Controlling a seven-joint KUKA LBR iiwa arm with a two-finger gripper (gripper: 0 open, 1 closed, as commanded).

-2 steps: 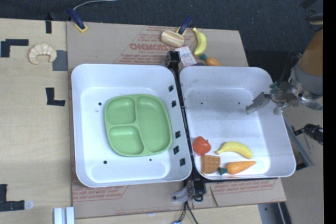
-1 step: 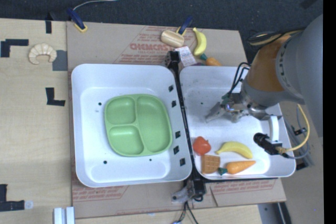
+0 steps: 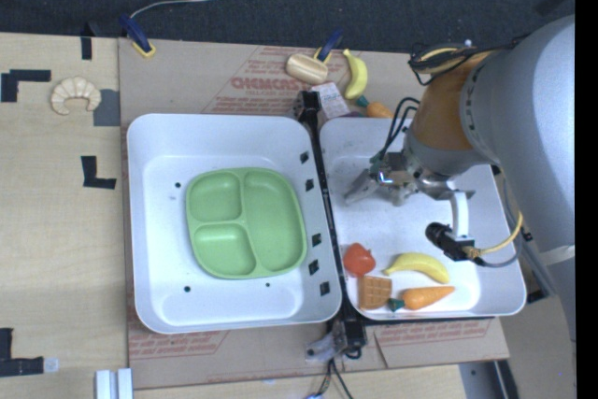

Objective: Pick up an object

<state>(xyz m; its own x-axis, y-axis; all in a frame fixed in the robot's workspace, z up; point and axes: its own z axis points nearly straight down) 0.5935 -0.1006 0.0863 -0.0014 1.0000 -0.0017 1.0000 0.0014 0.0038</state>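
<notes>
The grey arm is reaching in from the right of the frame, and its jaws (image 3: 374, 184) are hanging over the bare upper part of the right bin (image 3: 486, 299); whether they are open cannot be told, and nothing is showing between them. Along the bin's lower edge a tomato (image 3: 358, 258), a waffle (image 3: 376, 292), a banana (image 3: 419, 266) and a carrot (image 3: 427, 297) are lying. The left bin (image 3: 154, 201) is holding a green divided plate (image 3: 247, 222).
</notes>
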